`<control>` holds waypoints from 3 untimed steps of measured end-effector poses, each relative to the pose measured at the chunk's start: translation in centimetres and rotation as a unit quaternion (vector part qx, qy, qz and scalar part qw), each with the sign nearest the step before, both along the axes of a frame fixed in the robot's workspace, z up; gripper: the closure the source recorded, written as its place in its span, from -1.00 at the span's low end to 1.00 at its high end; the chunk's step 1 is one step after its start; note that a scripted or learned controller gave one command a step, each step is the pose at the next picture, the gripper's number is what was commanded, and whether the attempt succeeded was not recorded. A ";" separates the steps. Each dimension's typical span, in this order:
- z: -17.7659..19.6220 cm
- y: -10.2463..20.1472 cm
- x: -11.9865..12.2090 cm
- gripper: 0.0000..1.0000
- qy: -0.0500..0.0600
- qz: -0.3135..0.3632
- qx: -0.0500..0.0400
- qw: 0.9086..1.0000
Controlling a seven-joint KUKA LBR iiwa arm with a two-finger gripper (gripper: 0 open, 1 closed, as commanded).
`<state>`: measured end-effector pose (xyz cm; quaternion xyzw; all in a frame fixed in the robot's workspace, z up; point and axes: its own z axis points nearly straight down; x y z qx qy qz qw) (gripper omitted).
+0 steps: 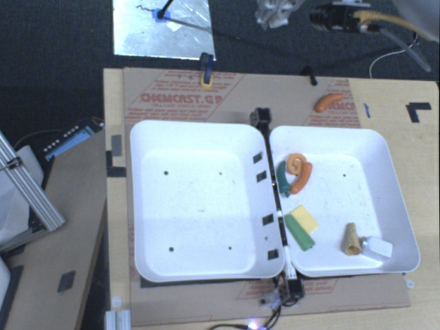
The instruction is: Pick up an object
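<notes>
The wooden table carries a flat brown cardboard sheet with red print, and on that sheet sit two shallow white plastic bins side by side, clipped together along their shared edge. The left white bin lies toward the table's left edge. The right white bin lies toward the table's right edge and holds all the loose objects.

At the top of the view, beyond the table's far edge, the hand hangs well apart from both bins as a pale, blurred shape; whether it is released or clenched cannot be told.

Inside the right bin, close to the shared edge, a green and yellow sponge block lies at a slant. Above it, toward the bin's far side, a curled orange toy shape rests touching a thin green curved piece. Near the bin's near right corner a tan cylinder-like object lies just beside a small clear plastic piece.

On the cardboard sheet, outside the right bin near the table's far right corner, a small orange sausage-shaped toy lies alone.
</notes>
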<state>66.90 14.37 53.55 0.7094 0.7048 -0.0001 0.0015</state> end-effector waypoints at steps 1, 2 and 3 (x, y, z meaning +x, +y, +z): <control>0.0 3.0 -0.5 1.00 0.000 0.006 0.002 1.000; 0.0 5.8 -0.7 1.00 0.000 0.006 0.002 1.000; 0.0 8.6 -0.1 1.00 0.000 0.006 0.002 1.000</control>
